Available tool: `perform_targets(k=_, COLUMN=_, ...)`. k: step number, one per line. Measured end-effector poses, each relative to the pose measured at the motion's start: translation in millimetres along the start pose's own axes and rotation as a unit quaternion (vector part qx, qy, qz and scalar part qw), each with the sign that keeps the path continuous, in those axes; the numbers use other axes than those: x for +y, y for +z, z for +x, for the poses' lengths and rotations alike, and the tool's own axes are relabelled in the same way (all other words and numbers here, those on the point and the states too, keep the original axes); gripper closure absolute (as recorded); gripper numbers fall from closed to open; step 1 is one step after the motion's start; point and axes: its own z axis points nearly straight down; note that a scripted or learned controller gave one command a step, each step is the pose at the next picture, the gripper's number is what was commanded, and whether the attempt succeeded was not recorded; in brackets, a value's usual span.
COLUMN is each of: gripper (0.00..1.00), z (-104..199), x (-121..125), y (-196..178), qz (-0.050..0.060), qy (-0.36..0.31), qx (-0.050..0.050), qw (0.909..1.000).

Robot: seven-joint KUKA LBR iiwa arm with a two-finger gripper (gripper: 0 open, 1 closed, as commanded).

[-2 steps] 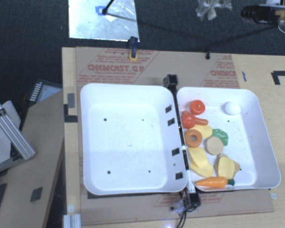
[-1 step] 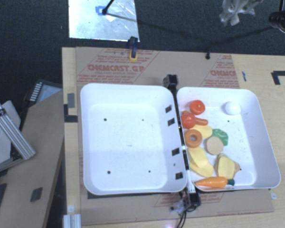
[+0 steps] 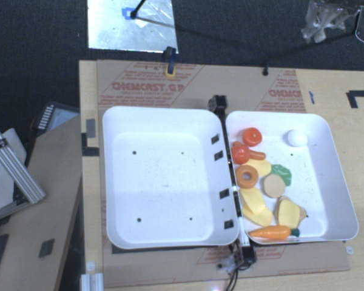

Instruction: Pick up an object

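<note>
Orange carrot (image 3: pixel 271 233) at right bin's (image 3: pixel 343 180) near edge, well apart from tool (image 3: pixel 325 18).

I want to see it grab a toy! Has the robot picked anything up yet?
Not yet. The hand is up at the top right, away from the bins, carrying nothing. The tomato, white ball, ring and carrot all lie in the right bin. Picking is left.

Pale grey, blurred gripper (image 3: pixel 327 18) of angular metal parts, with a thin dark cable.
</note>
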Motion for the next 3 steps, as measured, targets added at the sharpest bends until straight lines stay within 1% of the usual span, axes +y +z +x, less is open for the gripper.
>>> perform_targets(k=1, gripper=1.0, z=-47, x=0, y=37, qz=0.0, qy=0.0, qx=0.0, qw=1.0)
perform_targets(k=2, gripper=1.0, z=-80, x=0, y=47, qz=0.0, qy=-0.001, qx=0.0, qw=1.0)
perform_targets(k=3, gripper=1.0, z=-38, x=-1, y=167, qz=0.005, qy=-0.004, qx=0.002, qw=1.0)
